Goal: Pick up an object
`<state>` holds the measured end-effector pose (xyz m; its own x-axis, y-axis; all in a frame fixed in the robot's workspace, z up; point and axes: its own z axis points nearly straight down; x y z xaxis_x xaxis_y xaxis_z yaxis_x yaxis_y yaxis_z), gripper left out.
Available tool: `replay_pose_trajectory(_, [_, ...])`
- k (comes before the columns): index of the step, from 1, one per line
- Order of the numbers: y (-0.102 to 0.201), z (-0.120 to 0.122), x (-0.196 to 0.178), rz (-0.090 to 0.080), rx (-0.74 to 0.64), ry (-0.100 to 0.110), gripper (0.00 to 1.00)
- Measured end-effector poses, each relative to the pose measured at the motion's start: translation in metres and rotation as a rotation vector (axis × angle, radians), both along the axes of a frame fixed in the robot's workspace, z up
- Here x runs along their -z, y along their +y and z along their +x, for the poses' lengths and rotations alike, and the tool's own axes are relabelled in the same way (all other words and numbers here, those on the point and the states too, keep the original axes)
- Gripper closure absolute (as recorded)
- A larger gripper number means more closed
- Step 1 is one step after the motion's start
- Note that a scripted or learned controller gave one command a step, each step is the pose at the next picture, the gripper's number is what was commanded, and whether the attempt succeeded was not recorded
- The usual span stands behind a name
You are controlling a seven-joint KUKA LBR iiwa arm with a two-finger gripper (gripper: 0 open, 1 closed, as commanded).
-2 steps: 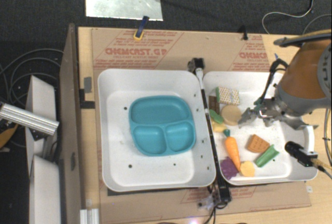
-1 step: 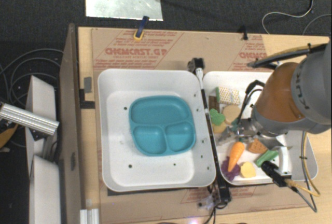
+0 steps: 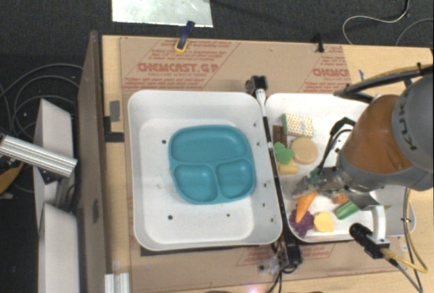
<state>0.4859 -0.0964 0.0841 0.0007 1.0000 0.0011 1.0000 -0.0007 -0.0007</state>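
The right white bin (image 3: 319, 106) holds several toy foods. A patterned block (image 3: 298, 125) lies at the back, with a tan round disc (image 3: 305, 150) in front of it. Beside the disc are a green piece (image 3: 281, 151) and a yellow piece (image 3: 288, 167). An orange carrot (image 3: 305, 203), a purple piece (image 3: 302, 222), a yellow round piece (image 3: 325, 222) and a green block (image 3: 346, 209) lie near the front. My gripper (image 3: 316, 182) hangs low over the bin's middle, just above the carrot's upper end. The arm hides the bin's right part.
The left white bin (image 3: 152, 108) holds a teal divided plate (image 3: 211, 163). A black divider (image 3: 270, 149) runs between the bins. Cardboard (image 3: 203, 61) covers the bench behind them. Cables lie on the floor at the left and back right.
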Motion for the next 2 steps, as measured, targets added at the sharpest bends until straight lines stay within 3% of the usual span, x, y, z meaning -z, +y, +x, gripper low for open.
replay_pose_trajectory(1, [0.001, 0.003, -0.012, 0.000, -0.003, -0.006, 1.00])
replay_pose_trajectory(2, [0.043, 0.076, -0.106, -0.001, -0.012, -0.017, 1.00])
